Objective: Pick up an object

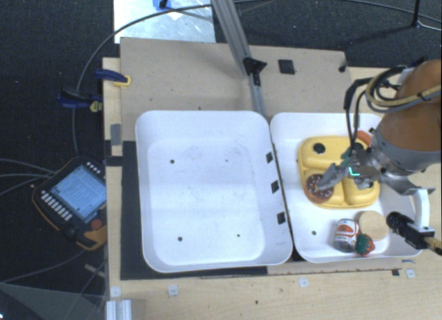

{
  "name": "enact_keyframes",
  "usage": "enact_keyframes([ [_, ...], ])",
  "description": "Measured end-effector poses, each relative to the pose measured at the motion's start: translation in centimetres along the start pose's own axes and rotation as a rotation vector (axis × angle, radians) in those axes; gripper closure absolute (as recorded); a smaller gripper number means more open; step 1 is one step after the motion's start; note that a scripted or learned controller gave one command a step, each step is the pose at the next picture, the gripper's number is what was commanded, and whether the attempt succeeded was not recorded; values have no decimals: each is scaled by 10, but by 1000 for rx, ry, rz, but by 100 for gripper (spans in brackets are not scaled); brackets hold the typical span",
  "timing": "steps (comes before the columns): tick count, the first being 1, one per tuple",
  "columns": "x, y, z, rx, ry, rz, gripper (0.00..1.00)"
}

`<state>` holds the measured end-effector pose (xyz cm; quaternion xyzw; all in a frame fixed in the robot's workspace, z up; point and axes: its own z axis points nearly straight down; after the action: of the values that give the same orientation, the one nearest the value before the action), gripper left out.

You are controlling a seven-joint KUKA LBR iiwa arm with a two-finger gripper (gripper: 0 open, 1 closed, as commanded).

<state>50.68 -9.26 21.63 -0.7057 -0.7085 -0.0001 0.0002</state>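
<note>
Blurring together at the right bin (289,147): a large yellow object (323,153) with a dark spot on top, partly covered by the hand (333,176) and by the arm (409,130), so hiding its right half and leaving its shape unclear. Lying against its lower left edge, a brown speckled disc (317,188), too small for naming with any certainty. Sitting lower in the same bin, a small can (344,233) on its side with an unreadable label, touching a red and green piece (364,244), with a tan round thing (373,222) just behind them. Being cut off by the picture's right side, the arm's upper links and its looping cables. Reaching in from the right, bending low over the yellow object, pointing the hand leftward and down toward the brown disc, its tip hovering at or just above the disc; not possible telling whether clenched, released or grasping anything, the dark tip merging with what lies under it. Crowding the right bin's middle and near corner, leaving bare white floor along its left wall and far edge. Lying just beside it, rims touching, the left bin (207,173), offering broad open floor. Running around both bins, narrow strips of brown worktop (186,77).
</note>
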Motion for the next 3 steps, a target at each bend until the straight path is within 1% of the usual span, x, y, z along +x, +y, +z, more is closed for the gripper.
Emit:
enact_keyframes([
  [1,0,0,-1,-2,0,0,0],
  [2,-2,4,61,3,0,3,0],
  [3,0,8,115,2,-9,11,0],
])
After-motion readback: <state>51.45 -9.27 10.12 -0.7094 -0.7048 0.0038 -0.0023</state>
